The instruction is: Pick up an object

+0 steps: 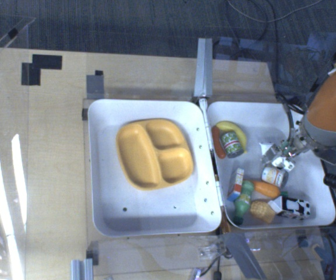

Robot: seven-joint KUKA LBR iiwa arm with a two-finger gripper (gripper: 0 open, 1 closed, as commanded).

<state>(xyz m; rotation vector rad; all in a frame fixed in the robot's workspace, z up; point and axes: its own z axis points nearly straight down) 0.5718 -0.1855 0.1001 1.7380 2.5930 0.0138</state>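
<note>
In the camera view, the gripper point(283, 154) is hanging low over the right bin point(308, 116), near its right wall, and whether it is released or clenched cannot be told from this angle; nothing is visibly sitting between its tips. The nearest candidate, a small white jar point(273, 175), is lying just below the gripper, toward the bin's front edge, close enough that the two may be touching, with its long axis running roughly across the bin. Right beside it a carrot point(266, 189) is lying along the same line. Farther off, toward the bin's left wall, a banana point(231, 129) is curving around a green-labelled can point(232, 144), with a red sausage point(217, 142) alongside. Near the front edge a small tube point(237, 181), a green bottle point(243, 199), a yellow corn piece point(262, 211) and a black-and-white toy point(294, 207) are crowding together. That is making nine loose items in this bin, one of each. The left bin point(107, 174) is carrying one yellow divided tray point(154, 153), well apart from the gripper. So the coming move is looking like a short drop toward the jar.
</note>
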